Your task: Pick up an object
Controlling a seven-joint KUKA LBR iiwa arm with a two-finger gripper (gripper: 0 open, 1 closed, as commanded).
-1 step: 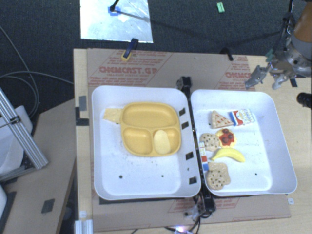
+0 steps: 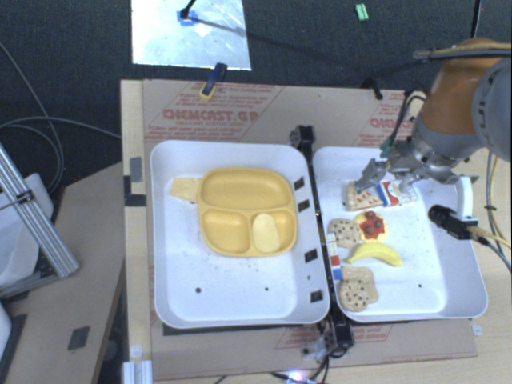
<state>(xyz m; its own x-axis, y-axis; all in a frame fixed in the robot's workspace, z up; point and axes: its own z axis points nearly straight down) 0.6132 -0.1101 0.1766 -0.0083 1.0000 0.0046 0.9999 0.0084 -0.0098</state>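
1. Because the gripper (image 2: 390, 184) hangs low over the far end of the right bin (image 2: 456, 294), right at the small printed carton (image 2: 370, 197), that carton is my guess for the object to pick. From this slant I cannot tell whether the gripper is open or closed, and nothing is visibly held.
2. Risk: the carton lies flat and askew, so a closing grip could skid across its top or push it along instead of lifting it.
3. Risk: a round cookie (image 2: 346, 232) and a red-topped tart (image 2: 371, 226) lie just beside the carton's near edge, with a toy banana (image 2: 376, 254) close against the tart. A nudge could shove the whole cluster or catch two things at once.
4. Edges: the carton sits near the bin's left wall, where it meets the left bin (image 2: 168, 294). A leftward drift would meet that rim.
5. Room: the right bin's floor towards its near right corner is bare, and the way straight up looks free.
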